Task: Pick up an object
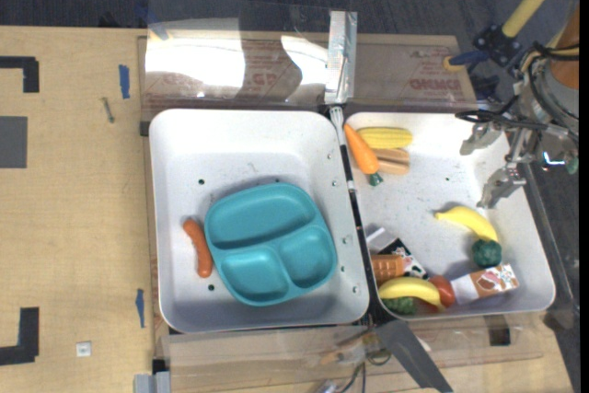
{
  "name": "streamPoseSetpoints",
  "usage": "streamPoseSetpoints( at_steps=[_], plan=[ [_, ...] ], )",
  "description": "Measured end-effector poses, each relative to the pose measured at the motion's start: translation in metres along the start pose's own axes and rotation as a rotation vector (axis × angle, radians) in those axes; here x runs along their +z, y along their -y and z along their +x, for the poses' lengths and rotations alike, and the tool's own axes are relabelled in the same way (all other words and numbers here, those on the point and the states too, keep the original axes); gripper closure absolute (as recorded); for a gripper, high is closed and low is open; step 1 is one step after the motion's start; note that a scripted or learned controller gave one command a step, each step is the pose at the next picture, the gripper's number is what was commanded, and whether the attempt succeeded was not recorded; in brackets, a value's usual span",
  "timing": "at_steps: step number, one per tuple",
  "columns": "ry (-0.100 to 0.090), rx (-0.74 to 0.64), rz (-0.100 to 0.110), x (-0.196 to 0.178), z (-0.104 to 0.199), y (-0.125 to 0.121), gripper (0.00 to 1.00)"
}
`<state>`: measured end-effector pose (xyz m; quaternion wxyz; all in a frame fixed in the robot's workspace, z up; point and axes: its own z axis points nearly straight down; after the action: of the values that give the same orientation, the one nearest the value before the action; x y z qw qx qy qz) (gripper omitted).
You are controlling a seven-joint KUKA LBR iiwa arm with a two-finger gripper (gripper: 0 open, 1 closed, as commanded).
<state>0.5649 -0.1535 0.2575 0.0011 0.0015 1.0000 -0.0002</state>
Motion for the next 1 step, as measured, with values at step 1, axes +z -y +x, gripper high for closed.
streamPoseSetpoints(
  at_steps=[1],
  plan=[
    [-0.005,-0.391,-0.004,0.1161,0.0236,0.0563,0.00]
  ],
)
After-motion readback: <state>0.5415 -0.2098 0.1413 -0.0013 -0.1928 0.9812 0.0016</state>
